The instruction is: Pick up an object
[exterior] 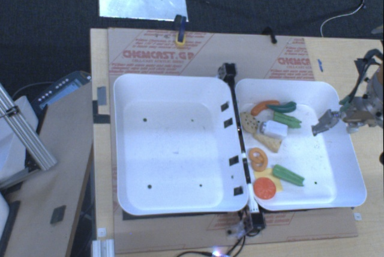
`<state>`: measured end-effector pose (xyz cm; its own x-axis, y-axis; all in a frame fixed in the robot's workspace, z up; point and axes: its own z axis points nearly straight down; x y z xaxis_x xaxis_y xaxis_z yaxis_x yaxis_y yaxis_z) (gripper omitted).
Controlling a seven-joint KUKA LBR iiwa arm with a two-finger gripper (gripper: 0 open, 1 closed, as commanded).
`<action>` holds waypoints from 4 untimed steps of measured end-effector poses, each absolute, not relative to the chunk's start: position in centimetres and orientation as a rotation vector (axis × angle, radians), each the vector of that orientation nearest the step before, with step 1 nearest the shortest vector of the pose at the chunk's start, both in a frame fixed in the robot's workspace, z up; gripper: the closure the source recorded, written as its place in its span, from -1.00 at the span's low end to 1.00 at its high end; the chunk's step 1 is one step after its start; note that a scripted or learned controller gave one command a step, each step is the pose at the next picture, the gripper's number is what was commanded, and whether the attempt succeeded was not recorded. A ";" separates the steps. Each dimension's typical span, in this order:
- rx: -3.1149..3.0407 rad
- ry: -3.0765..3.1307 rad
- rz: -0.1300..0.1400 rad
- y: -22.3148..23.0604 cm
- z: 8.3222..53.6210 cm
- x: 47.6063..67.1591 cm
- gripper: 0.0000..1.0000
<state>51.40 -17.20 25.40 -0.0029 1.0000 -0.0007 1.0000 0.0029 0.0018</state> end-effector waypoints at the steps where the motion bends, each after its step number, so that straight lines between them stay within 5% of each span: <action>1: 2.211 2.225 0.004 -17.2 26.5 51.5 1.00; 2: 2.228 2.229 -0.006 -16.5 13.9 48.4 1.00; 3: 2.215 2.231 0.001 -10.6 8.2 49.8 1.00; 4: 2.207 2.228 0.007 -8.4 8.5 58.8 1.00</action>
<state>58.75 -8.43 8.54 -0.0093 1.0000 -0.0005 0.9999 0.0093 0.0069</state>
